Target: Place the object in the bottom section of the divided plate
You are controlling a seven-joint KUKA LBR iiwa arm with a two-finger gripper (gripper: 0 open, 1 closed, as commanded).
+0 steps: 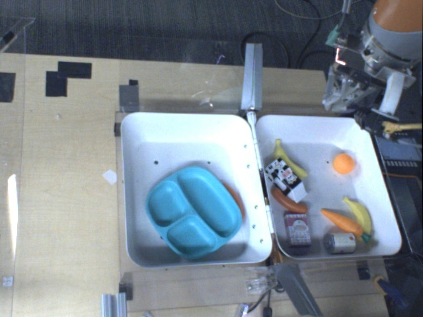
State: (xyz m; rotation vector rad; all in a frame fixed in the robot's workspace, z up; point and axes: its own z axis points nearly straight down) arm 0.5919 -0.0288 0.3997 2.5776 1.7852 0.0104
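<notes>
While the gripper point(344, 91) is hovering at the upper right of the frame, I cannot tell its state. Nothing is lying in the blue plate point(193, 210) at lower centre; candidates such as the orange ball point(343, 164) and carrot point(342, 220) are sitting in the right bin point(391, 207). Crowding is risking a wrong pick, I judge.

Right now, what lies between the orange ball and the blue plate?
In the camera view, between the ball and the plate lie a banana, a dice box and the bins' walls.
</notes>
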